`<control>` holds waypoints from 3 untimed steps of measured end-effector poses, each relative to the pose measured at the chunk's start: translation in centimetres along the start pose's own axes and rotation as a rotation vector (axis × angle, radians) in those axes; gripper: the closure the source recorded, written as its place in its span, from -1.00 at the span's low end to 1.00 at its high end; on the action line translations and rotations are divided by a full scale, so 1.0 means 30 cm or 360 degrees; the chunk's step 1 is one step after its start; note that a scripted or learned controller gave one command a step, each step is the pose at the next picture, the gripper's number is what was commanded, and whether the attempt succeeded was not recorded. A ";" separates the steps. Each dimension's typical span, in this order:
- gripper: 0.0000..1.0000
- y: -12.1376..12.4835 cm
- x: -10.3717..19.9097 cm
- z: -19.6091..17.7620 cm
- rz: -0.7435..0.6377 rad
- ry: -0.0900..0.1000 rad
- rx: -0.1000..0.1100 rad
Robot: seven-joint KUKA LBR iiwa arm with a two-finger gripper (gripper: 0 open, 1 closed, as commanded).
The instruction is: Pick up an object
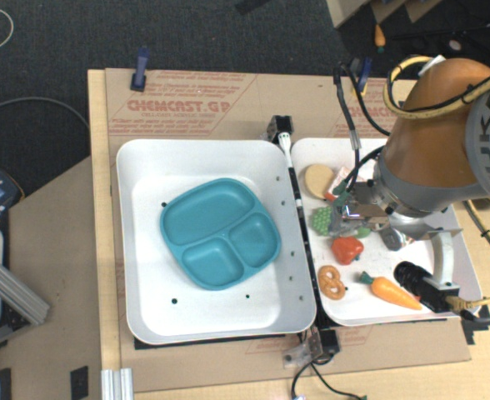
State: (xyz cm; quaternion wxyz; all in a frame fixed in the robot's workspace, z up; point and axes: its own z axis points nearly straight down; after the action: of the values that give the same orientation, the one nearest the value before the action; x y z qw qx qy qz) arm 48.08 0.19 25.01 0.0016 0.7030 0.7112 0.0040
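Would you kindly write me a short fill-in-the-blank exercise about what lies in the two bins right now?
1. The teal divided tray lies in the ____ bin as the camera sees it.
2. The tray has ____ compartments.
3. The pretzel lies in the same bin as the carrot, to the carrot's ____ in the view.
4. The band on the arm is ____.

Missing words: left; three; left; orange
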 end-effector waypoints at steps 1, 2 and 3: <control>1.00 -0.002 0.152 -0.057 0.0008 -0.0003 0.0007; 1.00 0.007 0.516 -0.477 -0.0006 0.0009 -0.0012; 1.00 0.006 0.492 -0.488 0.0015 -0.0006 0.0008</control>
State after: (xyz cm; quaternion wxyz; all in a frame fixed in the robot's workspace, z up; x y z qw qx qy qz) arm 47.97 14.89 39.68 0.0010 0.7064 0.7078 0.0009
